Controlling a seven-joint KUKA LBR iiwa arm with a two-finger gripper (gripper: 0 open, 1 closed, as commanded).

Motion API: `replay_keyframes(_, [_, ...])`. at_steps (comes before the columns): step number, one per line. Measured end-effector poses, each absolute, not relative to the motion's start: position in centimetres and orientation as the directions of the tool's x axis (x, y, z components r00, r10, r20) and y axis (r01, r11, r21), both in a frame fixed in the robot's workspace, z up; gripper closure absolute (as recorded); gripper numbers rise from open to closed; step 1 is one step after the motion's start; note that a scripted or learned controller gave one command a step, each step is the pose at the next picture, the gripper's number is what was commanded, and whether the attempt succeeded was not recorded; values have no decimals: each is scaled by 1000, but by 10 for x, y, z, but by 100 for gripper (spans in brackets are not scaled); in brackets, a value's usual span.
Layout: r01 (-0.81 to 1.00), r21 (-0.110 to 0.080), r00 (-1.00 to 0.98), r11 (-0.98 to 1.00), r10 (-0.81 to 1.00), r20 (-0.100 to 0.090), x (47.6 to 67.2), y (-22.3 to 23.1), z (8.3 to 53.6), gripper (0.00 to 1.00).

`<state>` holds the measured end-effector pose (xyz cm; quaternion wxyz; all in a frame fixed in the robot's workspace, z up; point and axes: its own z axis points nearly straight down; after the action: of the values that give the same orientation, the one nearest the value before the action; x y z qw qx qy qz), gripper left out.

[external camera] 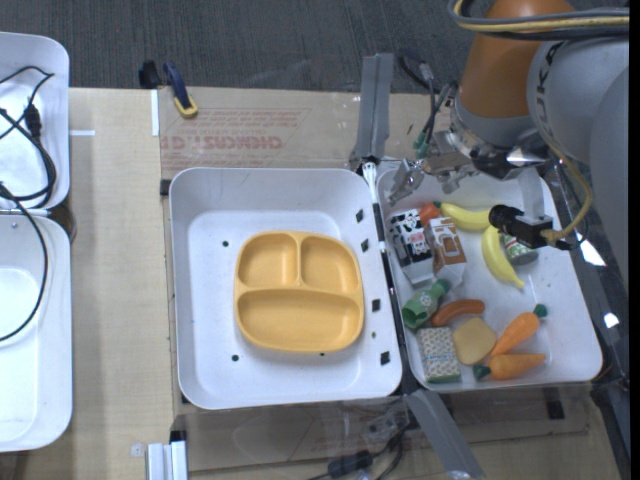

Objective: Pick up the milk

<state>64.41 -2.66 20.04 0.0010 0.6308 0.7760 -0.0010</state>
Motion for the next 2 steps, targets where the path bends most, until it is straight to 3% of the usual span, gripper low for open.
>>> replay_keyframes(1, [969, 0, -247, 247, 969, -1, 591, -52, 192, 0])
replay_keyframes(2, [940, -2, -342, 342, 940, 0, 577, -112, 156, 0])
